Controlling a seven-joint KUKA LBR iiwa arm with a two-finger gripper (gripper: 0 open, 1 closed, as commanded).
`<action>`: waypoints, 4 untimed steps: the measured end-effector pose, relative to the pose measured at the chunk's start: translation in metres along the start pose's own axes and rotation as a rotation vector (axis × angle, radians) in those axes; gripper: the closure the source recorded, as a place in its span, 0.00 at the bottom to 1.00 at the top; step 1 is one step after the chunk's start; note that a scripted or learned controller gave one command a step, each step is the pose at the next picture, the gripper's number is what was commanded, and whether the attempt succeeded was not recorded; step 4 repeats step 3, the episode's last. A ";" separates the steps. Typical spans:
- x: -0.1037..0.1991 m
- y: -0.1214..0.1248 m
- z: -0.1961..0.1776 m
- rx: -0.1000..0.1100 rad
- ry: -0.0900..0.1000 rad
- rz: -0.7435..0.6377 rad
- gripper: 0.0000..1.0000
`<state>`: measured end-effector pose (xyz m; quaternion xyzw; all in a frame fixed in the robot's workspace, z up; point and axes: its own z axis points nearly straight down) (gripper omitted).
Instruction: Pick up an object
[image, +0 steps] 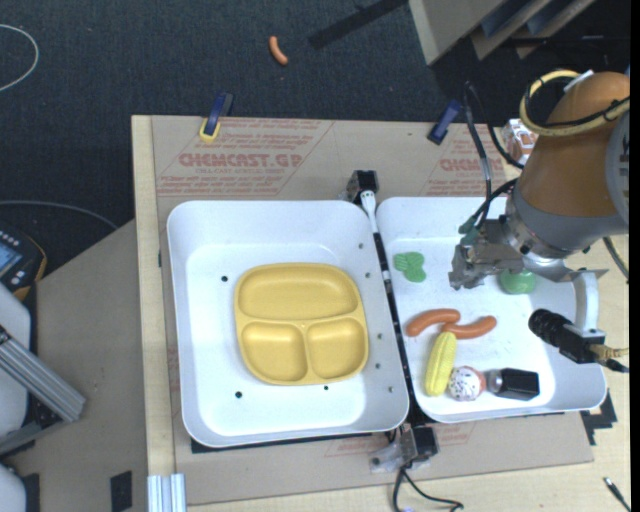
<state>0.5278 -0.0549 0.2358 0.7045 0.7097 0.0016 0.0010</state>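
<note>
Nearest to the camera, at the front of the right bin (420, 405), lie a small speckled ball (463, 384), a black block (520, 383) and a yellow corn cob (440, 362) beside them. Just behind the corn are two orange sausages (450, 322), and a green leaf-like piece (410, 266) lies near the bin's left wall. Another green thing (519, 282) sits partly hidden under the arm. The left bin (195, 250) carries a yellow divided plate (300, 322).

Any of these small toys could be the object. They look light and probably plastic, so smooth and a little slippery; the corn seems easiest, taken across its narrow middle.

The hand (472, 266) hangs low over the back of the right bin, between the green leaf-like piece and the half-hidden green thing. I see nothing between its parts, and I cannot tell if it is open or closed.
</note>
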 end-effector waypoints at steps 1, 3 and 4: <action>0.053 0.025 0.004 0.000 0.000 0.000 1.00; 0.140 0.098 0.022 -0.001 -0.001 0.003 1.00; 0.140 0.098 0.022 -0.001 -0.001 0.003 1.00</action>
